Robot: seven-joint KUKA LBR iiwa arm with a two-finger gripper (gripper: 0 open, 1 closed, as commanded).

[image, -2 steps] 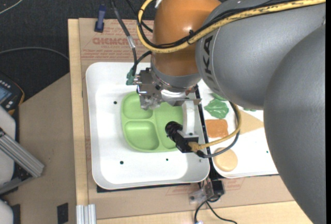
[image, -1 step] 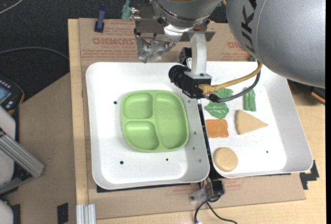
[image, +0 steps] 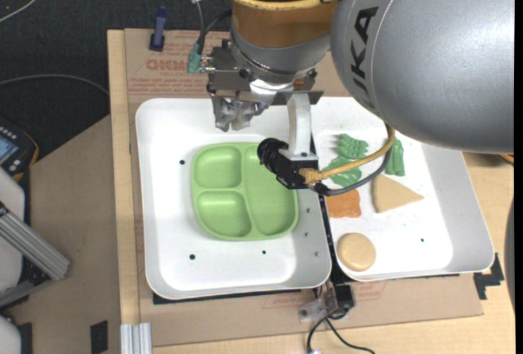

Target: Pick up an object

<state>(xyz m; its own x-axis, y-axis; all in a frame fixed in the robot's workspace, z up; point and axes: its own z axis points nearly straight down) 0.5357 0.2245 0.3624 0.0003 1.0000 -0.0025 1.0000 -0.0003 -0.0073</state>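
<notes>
The green divided plate [image: 243, 190] lies flat in the left bin [image: 163, 205], just below the gripper [image: 236, 115]. The gripper hangs over the upper part of this bin, near the plate's top edge; I cannot tell if it is released or clenched, and nothing is seen in it. To the gripper's right, in the right bin [image: 458, 238], lie green pieces [image: 353, 146], an orange piece [image: 343, 205], a tan wedge [image: 395, 195] and a round biscuit [image: 356, 251].

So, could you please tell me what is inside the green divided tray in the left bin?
The green divided tray shows three compartments, with nothing visible in the two left ones or the lower right. The tool and a black fitting cover its upper right corner, so that part cannot be checked.
</notes>
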